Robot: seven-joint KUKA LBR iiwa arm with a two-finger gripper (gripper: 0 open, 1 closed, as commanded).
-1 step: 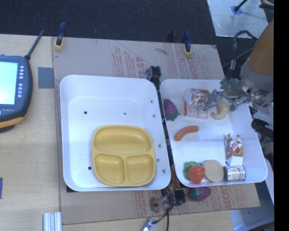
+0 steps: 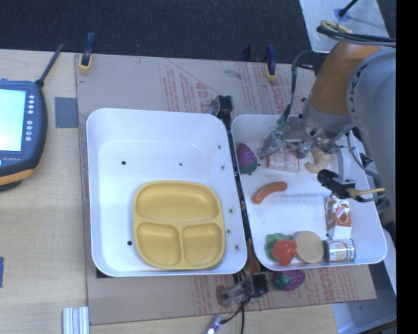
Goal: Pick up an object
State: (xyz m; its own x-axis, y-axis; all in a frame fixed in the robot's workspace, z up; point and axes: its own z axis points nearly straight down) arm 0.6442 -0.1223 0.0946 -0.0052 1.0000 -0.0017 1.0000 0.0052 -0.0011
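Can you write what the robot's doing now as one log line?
gripper: low over right bin, top | nearest: wrapped packet | grasp: unconfirmed | sausage: untouched

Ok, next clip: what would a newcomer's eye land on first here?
Probably the yellow divided tray lying alone in the left bin. Next, the grey and orange arm reaching in from the right, its gripper low over the far end of the right bin. That bin holds scattered small things: a sausage, purple grapes, a tomato and a can.

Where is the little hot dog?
The hot dog lies in the right bin, near its left wall, just below the purple grapes and above the red tomato.
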